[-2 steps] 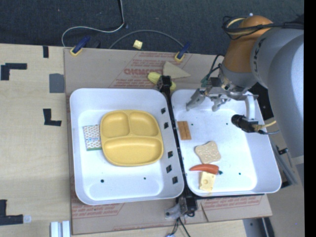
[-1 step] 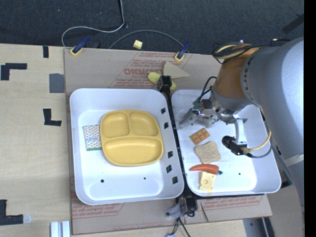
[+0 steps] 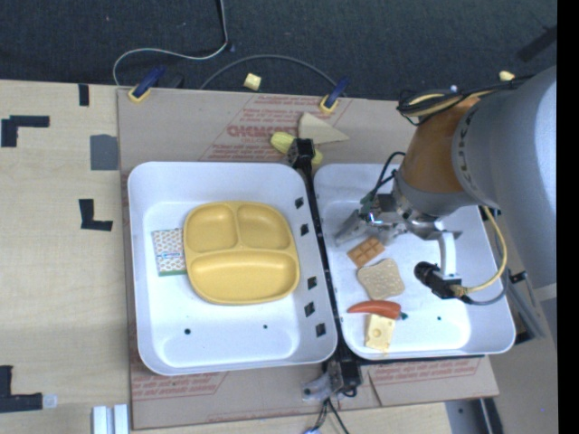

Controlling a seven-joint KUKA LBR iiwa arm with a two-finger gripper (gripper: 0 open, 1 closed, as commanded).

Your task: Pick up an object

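Grey arm's gripper (image 3: 357, 227), finger state indiscernible, poised right-centre over the right bin (image 3: 470, 337), beside brown cracker (image 3: 365, 250), toast (image 3: 381, 279), red chilli (image 3: 374, 308), cheese wedge (image 3: 380, 333), presumably candidates.

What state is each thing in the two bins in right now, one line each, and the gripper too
yellow divided plate: flat in the left bin, compartments bare
small patterned card: flat, against the plate's left edge
waffle piece: lying in the right bin, just below the gripper
bread slice: flat, below the waffle piece
red pepper: on its side
cheese wedge: lying below the pepper
gripper: low over the right bin, holding nothing visible
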